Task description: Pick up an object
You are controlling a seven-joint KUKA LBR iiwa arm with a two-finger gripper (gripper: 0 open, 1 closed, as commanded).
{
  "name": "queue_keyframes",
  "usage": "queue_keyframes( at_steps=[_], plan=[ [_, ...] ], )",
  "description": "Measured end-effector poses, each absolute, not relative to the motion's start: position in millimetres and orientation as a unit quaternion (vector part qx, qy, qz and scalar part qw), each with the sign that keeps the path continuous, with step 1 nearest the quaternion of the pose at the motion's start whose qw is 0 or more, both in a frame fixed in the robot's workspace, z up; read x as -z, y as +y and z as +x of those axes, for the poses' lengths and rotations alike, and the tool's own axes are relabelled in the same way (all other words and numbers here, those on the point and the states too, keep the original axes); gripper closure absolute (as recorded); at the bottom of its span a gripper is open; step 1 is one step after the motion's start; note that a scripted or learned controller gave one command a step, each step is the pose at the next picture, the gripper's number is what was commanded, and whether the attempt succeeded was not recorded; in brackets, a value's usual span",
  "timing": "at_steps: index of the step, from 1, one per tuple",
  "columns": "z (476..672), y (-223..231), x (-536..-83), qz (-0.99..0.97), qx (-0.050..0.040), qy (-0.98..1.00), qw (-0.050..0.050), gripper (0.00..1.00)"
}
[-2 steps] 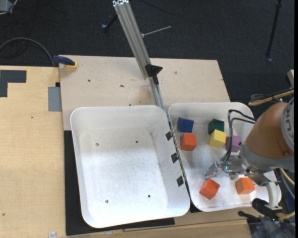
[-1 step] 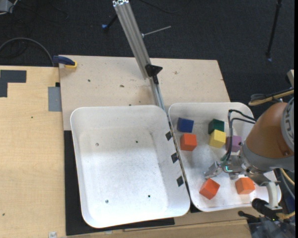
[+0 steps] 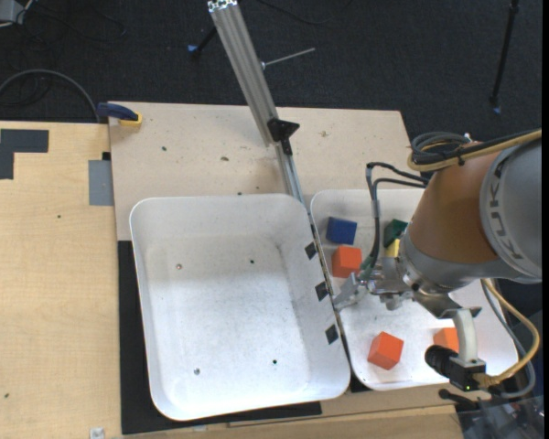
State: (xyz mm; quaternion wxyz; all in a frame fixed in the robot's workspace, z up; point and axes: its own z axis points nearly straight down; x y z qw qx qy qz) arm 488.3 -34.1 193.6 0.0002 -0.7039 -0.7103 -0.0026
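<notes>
While the jaws (image 3: 359, 286) hung over the right bin (image 3: 503, 332) — spread or pressed, I cannot tell — an orange cube (image 3: 347, 261), without any long axis, sat just above them, below a blue cube (image 3: 341, 230).

Probably a robotics lab: plywood bench (image 3: 256, 144), aluminium camera pole (image 3: 250, 71), floor cables (image 3: 37, 85).

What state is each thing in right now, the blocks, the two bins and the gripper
Blue block: lying in the right bin, free.
Orange block next to it: in the right bin, beside the gripper.
Orange block near the front: in the right bin, free.
Left bin: flat on the bench.
Right bin: flat on the bench, arm over it.
Gripper: low over the right bin; fingers unclear.
</notes>
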Motion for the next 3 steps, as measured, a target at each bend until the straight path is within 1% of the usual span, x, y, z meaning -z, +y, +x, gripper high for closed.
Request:
queue_keyframes(
  at_steps=[1,2,3],
  plan=[
    [536.4,11,-190,-0.705,0.0002,-0.709,0.0,0.0],
    [496.7,-34,-190,-0.709,-0.0025,-0.705,0.002,0.0],
    [552.4,6,-190,-0.706,-0.0001,-0.708,0.0,0.0]
  ],
)
